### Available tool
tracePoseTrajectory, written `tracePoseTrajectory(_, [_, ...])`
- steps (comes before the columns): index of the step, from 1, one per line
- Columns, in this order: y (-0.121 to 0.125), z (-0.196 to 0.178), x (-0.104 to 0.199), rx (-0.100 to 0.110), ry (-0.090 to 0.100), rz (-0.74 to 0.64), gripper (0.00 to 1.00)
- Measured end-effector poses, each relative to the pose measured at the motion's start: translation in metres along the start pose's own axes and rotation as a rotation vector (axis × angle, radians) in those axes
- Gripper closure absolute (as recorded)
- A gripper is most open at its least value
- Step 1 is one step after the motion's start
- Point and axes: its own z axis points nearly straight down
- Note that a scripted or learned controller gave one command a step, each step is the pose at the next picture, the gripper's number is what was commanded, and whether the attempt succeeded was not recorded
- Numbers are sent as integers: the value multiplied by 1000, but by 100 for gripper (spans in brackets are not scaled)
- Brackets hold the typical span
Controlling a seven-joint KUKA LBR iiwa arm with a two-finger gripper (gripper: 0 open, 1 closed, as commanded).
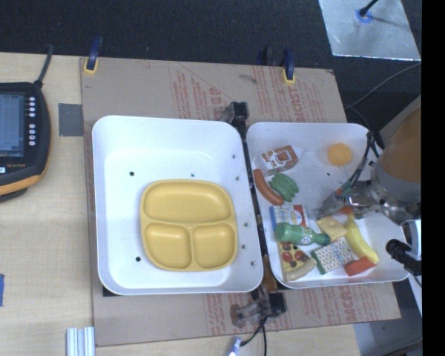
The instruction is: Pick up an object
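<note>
- The gripper point(340, 199) sits low over the right bin point(311, 133), coming in from the right edge, tip near the middle-right of the pile.
- Honestly can't tell how its tip stands or whether it's got anything; it's a dark blur from up here, so I wouldn't count this as a grab yet.
- Nearest candidates are the banana point(360, 243) and the pale yellow block point(331, 227) just below the tip. Those two touch each other, plus the checkered card point(332, 255), so going straight down there probably pinches two things or shoves one aside.
- The orange point(340, 153) sits alone near the top wall, well apart from the rest. Easiest clean pick imo, though round stuff likes to roll out of a two-finger grip.
- The hot dog point(266, 187) and green pepper point(285, 185) are touching, near the left wall, so less room on that side.
- The green bottle point(301, 234) lies on the flat cards in the middle. Close across its narrow width, not along it.
- The left bin point(111, 199) just has the yellow tray point(187, 223).
- Whatever it goes for: centre over one item, come down straight, lift slowly and check something's actually in there.
</note>
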Motion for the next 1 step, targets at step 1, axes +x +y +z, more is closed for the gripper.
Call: tracePoseTrajectory(1, [33, 0, 30, -1, -1, -2, 0])
